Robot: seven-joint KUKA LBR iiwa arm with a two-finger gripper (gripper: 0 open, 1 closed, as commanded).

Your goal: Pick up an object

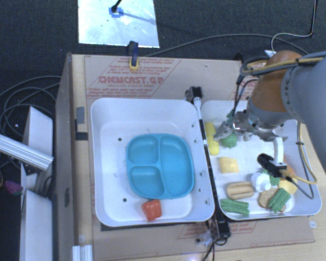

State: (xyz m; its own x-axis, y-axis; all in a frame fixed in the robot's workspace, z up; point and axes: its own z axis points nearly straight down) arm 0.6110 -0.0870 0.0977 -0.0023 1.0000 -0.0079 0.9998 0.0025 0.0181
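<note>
Where red "CHEMCAST GP" lettering (131,80) shows, brown board (152,72) behind bins.

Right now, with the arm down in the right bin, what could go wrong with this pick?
The claw sits low by the green toy and yellow corn near the bin divider, so it could clip the divider or nudge both. The items in the right bin are crowded, so a grab may catch two.
</note>
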